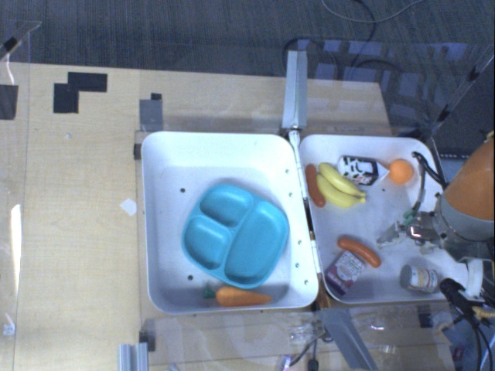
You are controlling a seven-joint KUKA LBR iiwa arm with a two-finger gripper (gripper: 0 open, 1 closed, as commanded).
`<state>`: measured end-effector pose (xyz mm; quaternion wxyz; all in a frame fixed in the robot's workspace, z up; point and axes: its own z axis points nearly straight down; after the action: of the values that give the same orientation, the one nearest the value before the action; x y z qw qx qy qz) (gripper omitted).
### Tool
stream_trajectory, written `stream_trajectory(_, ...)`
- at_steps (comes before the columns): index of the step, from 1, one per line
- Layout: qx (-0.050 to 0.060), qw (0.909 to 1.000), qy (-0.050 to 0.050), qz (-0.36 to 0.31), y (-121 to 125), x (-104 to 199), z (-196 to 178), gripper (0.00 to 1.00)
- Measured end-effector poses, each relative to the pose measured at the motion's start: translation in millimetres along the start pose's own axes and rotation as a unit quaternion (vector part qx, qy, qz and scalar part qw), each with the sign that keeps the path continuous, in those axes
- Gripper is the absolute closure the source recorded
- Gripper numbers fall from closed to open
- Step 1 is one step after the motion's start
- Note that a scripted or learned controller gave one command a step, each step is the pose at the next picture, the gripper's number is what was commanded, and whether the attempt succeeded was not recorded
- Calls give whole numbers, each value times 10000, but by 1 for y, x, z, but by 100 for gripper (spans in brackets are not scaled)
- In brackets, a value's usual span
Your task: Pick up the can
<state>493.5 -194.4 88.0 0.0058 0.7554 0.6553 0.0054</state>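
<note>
The can (421, 278) lay on its side, long axis left-right, just nearer than the pincer (398, 234); whether the pincer was spread could not be told.

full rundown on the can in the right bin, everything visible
The can looks like metal, silvery grey with a pale label, and lies on its side on the floor of the right bin, near the front right corner. Nothing visibly touches it. The gripper is above and to its left, apart from it.

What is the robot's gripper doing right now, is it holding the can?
Gripper: cannot be told; it sits apart from the can.
</note>
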Motion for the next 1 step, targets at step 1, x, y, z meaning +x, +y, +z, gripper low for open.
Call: stream_trajectory(1, 73, 9965, 5, -838, -4, -9, -18, 0)
